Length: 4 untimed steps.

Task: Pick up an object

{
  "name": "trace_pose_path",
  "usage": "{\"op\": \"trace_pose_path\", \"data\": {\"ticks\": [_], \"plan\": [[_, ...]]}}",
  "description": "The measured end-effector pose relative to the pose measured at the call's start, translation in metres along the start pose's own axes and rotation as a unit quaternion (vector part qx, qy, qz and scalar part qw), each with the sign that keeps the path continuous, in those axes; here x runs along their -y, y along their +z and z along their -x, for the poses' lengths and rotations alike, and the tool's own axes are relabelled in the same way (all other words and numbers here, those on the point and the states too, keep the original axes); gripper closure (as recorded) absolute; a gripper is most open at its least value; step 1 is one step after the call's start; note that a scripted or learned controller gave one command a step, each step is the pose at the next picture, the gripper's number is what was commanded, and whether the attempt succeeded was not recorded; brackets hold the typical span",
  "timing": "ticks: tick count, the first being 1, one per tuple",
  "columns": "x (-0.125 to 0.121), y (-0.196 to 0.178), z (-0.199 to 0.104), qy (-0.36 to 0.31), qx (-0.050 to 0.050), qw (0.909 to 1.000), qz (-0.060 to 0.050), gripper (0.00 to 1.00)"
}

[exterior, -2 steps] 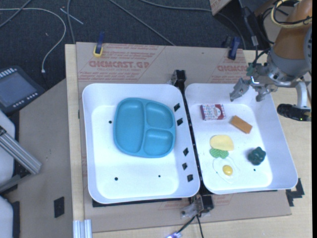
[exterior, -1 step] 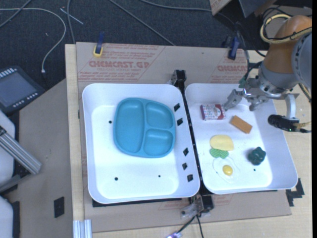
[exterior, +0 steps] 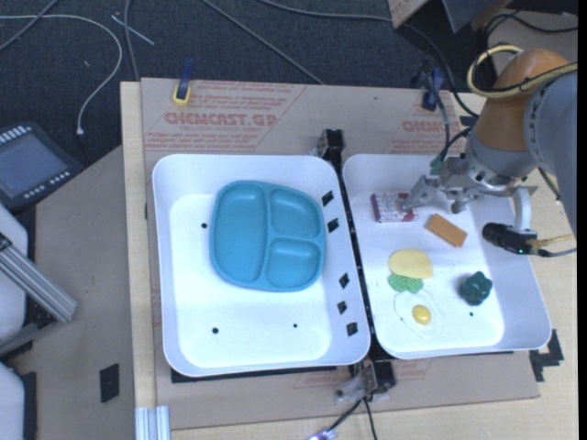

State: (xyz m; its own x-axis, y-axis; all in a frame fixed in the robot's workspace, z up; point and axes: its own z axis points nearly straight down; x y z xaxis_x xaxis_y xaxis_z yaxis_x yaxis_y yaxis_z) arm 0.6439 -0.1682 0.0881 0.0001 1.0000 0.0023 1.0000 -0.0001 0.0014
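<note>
The claw (exterior: 438, 189) hangs low by the right bin's (exterior: 523, 333) far edge; its opening I cannot tell. A pink packet (exterior: 391, 207) lies just beside it, near the bins' shared edge.

Two shallow white plastic bins (exterior: 183, 337), smooth, slight gloss. Blue divided plastic tray (exterior: 268, 236), matt. Brown printed cardboard sheet (exterior: 266, 108) beneath, dull. Orange arm band (exterior: 509, 90) at 2 o'clock, glossy.
</note>
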Motion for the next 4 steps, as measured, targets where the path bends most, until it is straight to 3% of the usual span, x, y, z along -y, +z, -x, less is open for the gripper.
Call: {"op": "trace_pose_path", "data": {"ticks": [1,4], "plan": [[-0.004,-0.017,-0.001,-0.001,0.0,1.0,0.006,1.0],[-0.021,-0.158,-0.012,-0.001,0.002,1.0,0.003,1.0]]}}
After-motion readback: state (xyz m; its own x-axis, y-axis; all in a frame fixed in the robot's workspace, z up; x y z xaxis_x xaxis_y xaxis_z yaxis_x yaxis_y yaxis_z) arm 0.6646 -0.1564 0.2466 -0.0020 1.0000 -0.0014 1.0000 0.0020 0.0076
